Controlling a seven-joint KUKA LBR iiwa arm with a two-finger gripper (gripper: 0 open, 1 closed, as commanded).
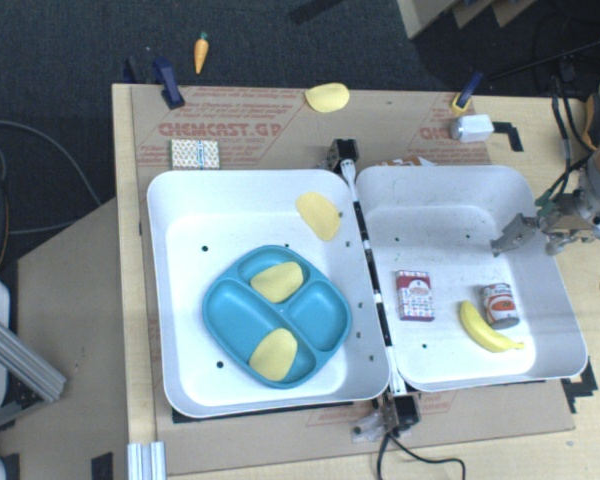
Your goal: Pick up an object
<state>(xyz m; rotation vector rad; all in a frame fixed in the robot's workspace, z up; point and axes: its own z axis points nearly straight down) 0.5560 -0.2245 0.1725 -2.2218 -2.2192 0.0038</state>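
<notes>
The right bin [450, 193] holds a small red and white box [414, 296], a short red-labelled can [499, 304] and a yellow banana [487, 330] lying against the can. My gripper [528, 241] hangs over the right bin's far right side, above and behind the can. It is open, with nothing between its fingers. In the left bin [180, 218] lies a blue divided plate [320, 318] with two yellow pieces [277, 281] in its compartments. A third yellow piece [319, 215] rests near that bin's back right corner.
On the bench behind the bins are a yellow lump [327, 97], a patterned packet [195, 153], a white block [474, 127] and blue clamps [166, 81]. A small carrot [201, 53] lies on the dark floor beyond. Cables hang at the far right.
</notes>
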